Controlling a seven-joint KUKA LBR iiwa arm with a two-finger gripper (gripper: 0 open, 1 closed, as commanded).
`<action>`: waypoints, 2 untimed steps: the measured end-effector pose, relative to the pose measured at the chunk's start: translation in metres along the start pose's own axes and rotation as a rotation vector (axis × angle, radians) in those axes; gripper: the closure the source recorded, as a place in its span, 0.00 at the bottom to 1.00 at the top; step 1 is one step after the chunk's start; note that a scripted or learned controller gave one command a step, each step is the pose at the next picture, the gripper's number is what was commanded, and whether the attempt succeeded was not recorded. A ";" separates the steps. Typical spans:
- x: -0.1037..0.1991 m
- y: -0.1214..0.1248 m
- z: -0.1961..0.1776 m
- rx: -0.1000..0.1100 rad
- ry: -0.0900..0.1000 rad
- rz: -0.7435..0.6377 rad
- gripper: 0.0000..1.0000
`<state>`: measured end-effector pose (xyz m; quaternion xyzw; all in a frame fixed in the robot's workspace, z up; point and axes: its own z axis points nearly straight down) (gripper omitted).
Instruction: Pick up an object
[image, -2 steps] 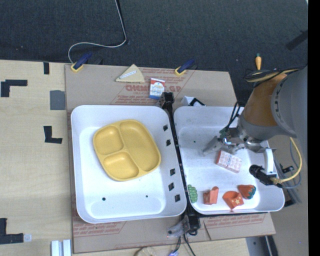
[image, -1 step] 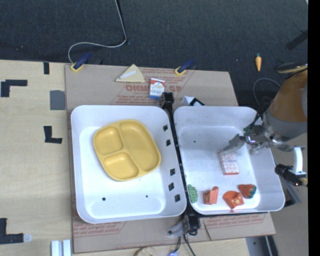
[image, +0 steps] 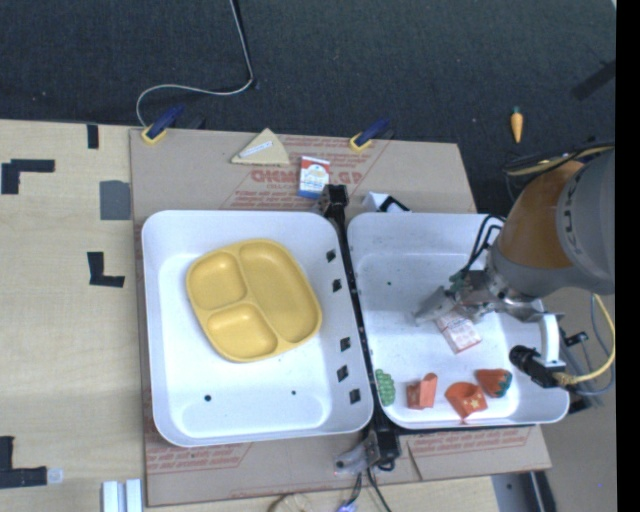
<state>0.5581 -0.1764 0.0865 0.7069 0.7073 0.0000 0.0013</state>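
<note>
Yellow tray (image: 254, 299) fills the left bin's (image: 170, 400) middle; its front lies open.

Grey arm with orange band (image: 548, 232) enters from right of frame, wrist bent down-left; two-finger gripper (image: 440, 305) low at centre-right, pointing left.

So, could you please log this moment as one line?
gripper: low in right bin | by white packet | grasp: unclear | yellow tray: left bin | red items: near edge
</note>
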 end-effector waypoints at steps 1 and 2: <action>-0.001 0.001 -0.010 -0.003 -0.003 0.000 1.00; 0.122 0.004 -0.098 0.001 0.003 -0.004 1.00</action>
